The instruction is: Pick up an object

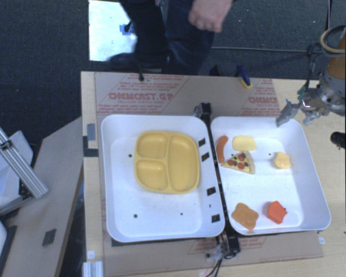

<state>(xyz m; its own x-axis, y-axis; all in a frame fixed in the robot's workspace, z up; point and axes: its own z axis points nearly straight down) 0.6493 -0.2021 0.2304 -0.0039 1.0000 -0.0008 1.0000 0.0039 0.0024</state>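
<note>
Hovering over the far right corner of the right bin (311, 162), the gripper (296, 112) hangs with its two fingers spread apart and nothing between them, one grey fingertip (285, 114) above the bin's far rim. Behind it, the arm (332, 76) enters from the bench's right edge, an orange band showing above the wrist.

Inside the right bin lie six toy foods. A red sausage (221, 149) rests along the near-centre wall at the far end, with a yellow cheese piece (244, 143) just beside it and a pizza slice (239, 162) touching the cheese's near edge. A small pale yellow chunk (281, 160) sits apart toward the right wall. At the near end, a brown toast piece (245, 216) lies near the centre divider and a red-orange block (276, 211) sits just beside it to the right.

Across the divider, the left bin (121, 216) carries a yellow divided plate (166, 162) lying flat near its middle.

At the bench's far edge stands a person (178, 27), one hand (210, 15) in sight.
</note>
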